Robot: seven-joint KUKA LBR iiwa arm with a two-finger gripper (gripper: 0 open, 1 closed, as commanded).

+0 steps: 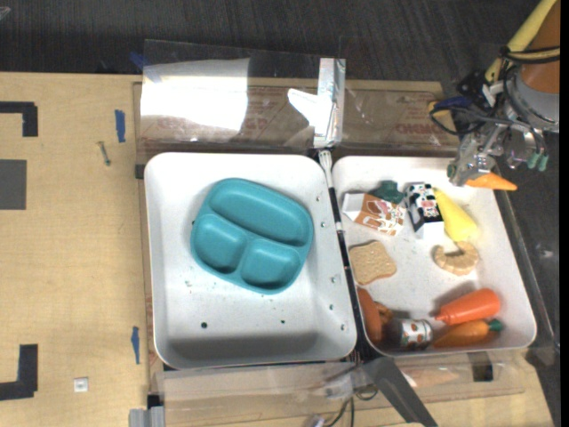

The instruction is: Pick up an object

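The grey two-finger gripper (484, 169) hangs over the far right corner of the right shallow white bin (518, 265), and it holds a small orange cone-shaped piece (492, 182) between its fingers. Just below it lies a yellow banana-shaped toy (455, 218), and left of that a black and white small box (424, 205) and a printed card with red pictures (381, 215); its writing is too small to read. Further below are a tan bread slice toy (372, 261), a brown bitten cookie (456, 257) and 2 orange plastic carrots (468, 307). Far left of the gripper, the left white bin (169, 301) bears a teal plastic tray with 3 compartments (252, 232).
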